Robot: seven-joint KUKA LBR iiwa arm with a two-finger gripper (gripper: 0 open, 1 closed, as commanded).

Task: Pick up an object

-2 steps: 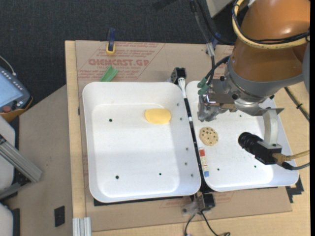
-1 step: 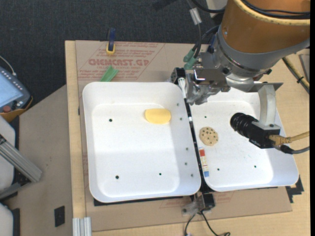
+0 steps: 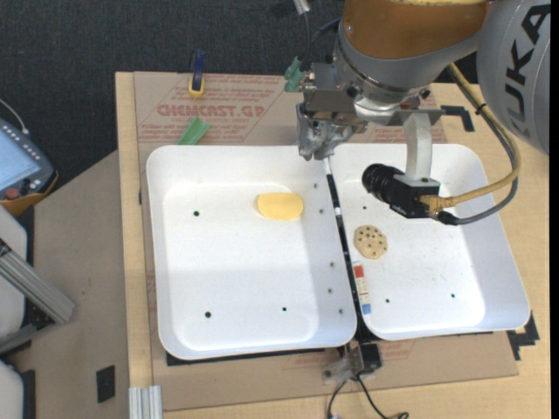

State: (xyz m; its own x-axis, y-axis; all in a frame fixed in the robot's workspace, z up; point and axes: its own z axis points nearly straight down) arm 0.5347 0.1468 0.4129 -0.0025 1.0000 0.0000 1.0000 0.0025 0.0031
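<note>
A flat yellow oval object [image 3: 279,206] lies in the left bin [image 3: 175,260], toward its back right. A round tan cookie-like disc with dark specks [image 3: 370,241] rests in the right bin [image 3: 472,278], near its left wall. My gripper [image 3: 314,149] hangs above the back of the divide between the two bins, up and to the right of the yellow object. Nothing shows between its fingertips. The grey arm with its orange band covers the back of the right bin.
A black camera unit [image 3: 397,192] on a bracket juts over the right bin, trailing a yellow cable [image 3: 489,190]. A green clip [image 3: 194,131] and a blue-yellow clamp [image 3: 197,75] sit on the cardboard behind the left bin. A small label strip [image 3: 362,288] lies by the divide.
</note>
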